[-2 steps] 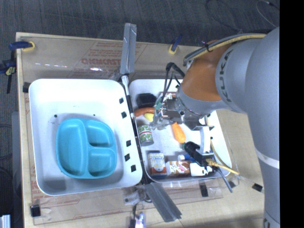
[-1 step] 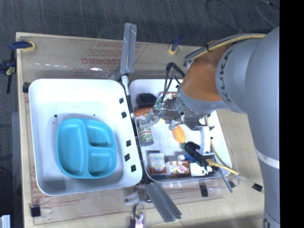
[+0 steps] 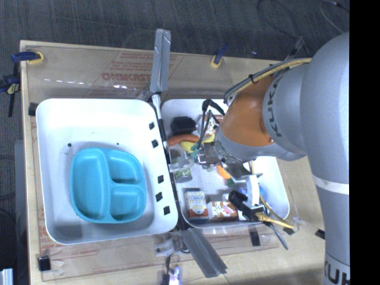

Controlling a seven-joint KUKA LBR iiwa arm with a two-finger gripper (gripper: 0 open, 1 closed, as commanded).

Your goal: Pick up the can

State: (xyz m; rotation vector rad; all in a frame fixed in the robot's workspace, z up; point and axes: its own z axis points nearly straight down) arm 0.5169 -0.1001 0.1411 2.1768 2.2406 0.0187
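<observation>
Two shallow white bins side by side on the table (image 3: 89,58). In the left bin (image 3: 50,159), a blue divided plate (image 3: 108,184), flat on the floor toward the near left corner. In the right bin (image 3: 278,183), a scatter of small things: a black object (image 3: 182,124) at the far left corner, just below it an orange-red piece (image 3: 180,140), then some green and yellow bits (image 3: 181,172) along the left wall. Near the front wall of that same bin, left of middle, the can (image 3: 196,203) with a red and white label, just beside a small printed packet (image 3: 222,209) on its right. From the right, the grey arm (image 3: 320,100) with its orange band (image 3: 249,123), bent down over the far half of the right bin. Below the band, the tool (image 3: 206,157), low among the clutter between the orange-red piece and the green bits, mostly hidden under the wrist; cannot tell whether clenched or released, nor whether anything sits in it. Can apart from the tool, nearer the front wall, untouched.
</observation>
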